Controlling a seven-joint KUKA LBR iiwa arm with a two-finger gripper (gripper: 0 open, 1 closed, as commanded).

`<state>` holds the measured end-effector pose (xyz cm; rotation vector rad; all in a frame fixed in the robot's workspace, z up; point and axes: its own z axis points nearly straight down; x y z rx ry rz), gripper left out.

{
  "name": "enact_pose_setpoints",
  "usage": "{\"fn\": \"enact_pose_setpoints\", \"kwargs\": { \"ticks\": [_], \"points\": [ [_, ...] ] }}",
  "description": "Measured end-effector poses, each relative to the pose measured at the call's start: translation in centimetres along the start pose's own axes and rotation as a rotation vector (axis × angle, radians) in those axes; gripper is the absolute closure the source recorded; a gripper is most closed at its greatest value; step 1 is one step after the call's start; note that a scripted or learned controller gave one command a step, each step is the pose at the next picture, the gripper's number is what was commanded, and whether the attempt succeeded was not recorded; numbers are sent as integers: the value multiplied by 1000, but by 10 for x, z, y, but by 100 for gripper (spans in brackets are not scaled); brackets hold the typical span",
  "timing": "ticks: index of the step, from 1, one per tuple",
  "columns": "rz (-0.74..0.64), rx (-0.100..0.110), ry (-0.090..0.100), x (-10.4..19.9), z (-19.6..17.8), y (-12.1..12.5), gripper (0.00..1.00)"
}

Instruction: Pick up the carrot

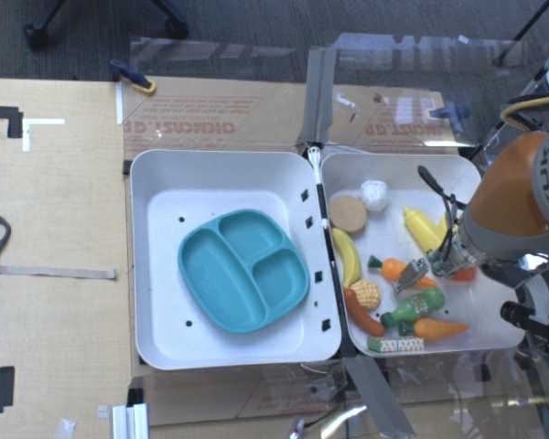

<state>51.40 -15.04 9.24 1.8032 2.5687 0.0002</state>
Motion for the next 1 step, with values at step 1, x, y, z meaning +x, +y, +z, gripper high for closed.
{"fn": "enact_pose_setpoints", "kwargs": {
  "ticks": [1],
  "points": [
    [159, 3, 1, 41, 1, 32, 0]
  ]
}}
